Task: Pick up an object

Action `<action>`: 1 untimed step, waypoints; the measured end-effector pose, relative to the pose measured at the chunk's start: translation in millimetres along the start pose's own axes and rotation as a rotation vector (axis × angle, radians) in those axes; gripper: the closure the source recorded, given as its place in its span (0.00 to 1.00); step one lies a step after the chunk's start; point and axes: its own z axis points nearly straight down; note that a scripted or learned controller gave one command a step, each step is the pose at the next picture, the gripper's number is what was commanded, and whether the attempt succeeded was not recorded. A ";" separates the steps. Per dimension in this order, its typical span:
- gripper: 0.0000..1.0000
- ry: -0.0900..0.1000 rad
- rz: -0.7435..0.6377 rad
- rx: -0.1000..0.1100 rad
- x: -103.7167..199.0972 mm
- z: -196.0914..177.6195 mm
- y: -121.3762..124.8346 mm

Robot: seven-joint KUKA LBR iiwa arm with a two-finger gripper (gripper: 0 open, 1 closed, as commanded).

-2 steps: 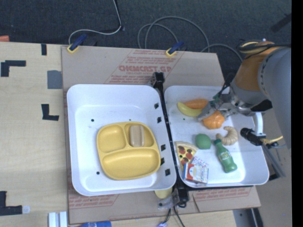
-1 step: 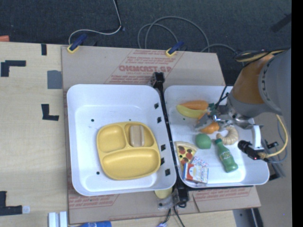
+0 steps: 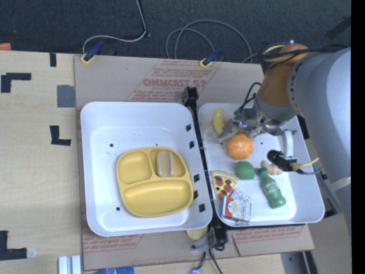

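Note:
My gripper (image 3: 244, 131) is low in the right bin (image 3: 308, 210), at its far middle, under the orange-banded wrist. It stands open, one grey finger (image 3: 226, 135) reaching left. An orange (image 3: 240, 147) lies right below it, touching or nearly touching the fingertips at its far side. A yellow banana-like piece (image 3: 218, 120) lies just left of the gripper. A green ball (image 3: 244, 170), a green bottle (image 3: 273, 190), a pizza-slice toy (image 3: 223, 184) and a printed packet (image 3: 237, 205) lie nearer the front.
The left bin (image 3: 102, 124) holds a yellow divided tray (image 3: 154, 190) with a brown piece (image 3: 165, 163) in its far right compartment. A black divider clip (image 3: 190, 99) sits between the bins. The arm's grey body covers the right bin's far right corner.

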 end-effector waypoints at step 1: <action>0.00 -0.001 0.003 0.000 37.4 -0.7 -38.8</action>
